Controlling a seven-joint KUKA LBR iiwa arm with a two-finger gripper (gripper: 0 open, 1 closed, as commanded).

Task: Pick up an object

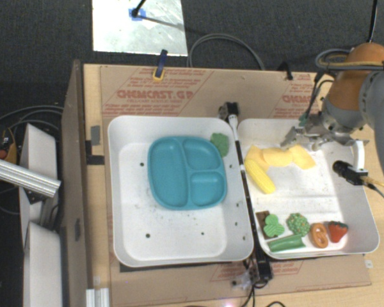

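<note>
Table (pixel 179 85): I am reaching in over its right side; it is carrying a brown board and two white bins side by side.
Writing: the board along the table's far edge is showing faded red print, the same word twice, starting "CHEMCAST"; I am not able to read the rest.
Left bin (pixel 125 171): it is holding a blue divided plate (pixel 187 173) and a small green piece (pixel 220 144) at the plate's far right corner, toward the table's middle.
Right bin (pixel 358 213): this is where I am working, at the table's right side.
Step in hand: I am judging this as the approach, with nothing lifted yet.
Hand (pixel 305 136): I am hovering it over the right bin's far edge, just beside the pale yellow piece (pixel 288 157); I cannot tell whether it is spread or pressed together, and nothing is showing in it.
Nearest thing: the pale yellow piece is lying in the bin's far half, touching the yellow corn (pixel 260 175) toward the bin's left wall.
Next move: I am expecting to need a descent onto the pale yellow piece, squared to its narrow side.
Other things: green vegetables (pixel 285 230), an orange piece (pixel 319 235) and a red strawberry (pixel 337 231) are lining the bin's near edge.
</note>
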